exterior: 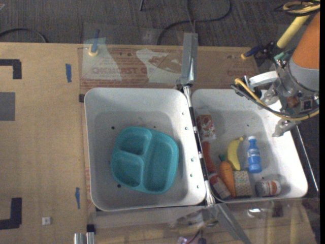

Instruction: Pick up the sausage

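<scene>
I work in a robotics lab, not a home. My surface is a plain brown board marked with strips of blue tape and black squares. Loose black cables trail across the grey carpeted floor behind it, and two shallow white plastic bins sit side by side on it.
</scene>
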Motion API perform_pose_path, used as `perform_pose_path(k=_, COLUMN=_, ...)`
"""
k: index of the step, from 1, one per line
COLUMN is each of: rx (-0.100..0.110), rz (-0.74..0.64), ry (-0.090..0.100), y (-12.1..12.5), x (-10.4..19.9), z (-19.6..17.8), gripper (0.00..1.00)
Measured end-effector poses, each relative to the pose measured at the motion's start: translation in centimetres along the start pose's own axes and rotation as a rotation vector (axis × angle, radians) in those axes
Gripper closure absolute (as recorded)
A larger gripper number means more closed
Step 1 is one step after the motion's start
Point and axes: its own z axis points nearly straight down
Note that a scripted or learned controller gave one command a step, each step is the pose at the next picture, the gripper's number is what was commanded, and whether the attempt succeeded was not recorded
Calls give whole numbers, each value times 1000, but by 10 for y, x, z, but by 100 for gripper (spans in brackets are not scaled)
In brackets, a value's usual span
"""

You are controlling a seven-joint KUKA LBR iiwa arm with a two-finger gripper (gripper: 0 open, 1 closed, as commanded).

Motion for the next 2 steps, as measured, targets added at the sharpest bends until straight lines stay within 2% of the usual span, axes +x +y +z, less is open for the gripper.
perform_pose_path(k=1, rx=3, rz=-189, ry=-3, y=-89, x=-7, z=71, gripper=0)
perform_pose_path(k=2, rx=1, rz=-165, ry=-1, y=-18, x=73, z=62, gripper=0)
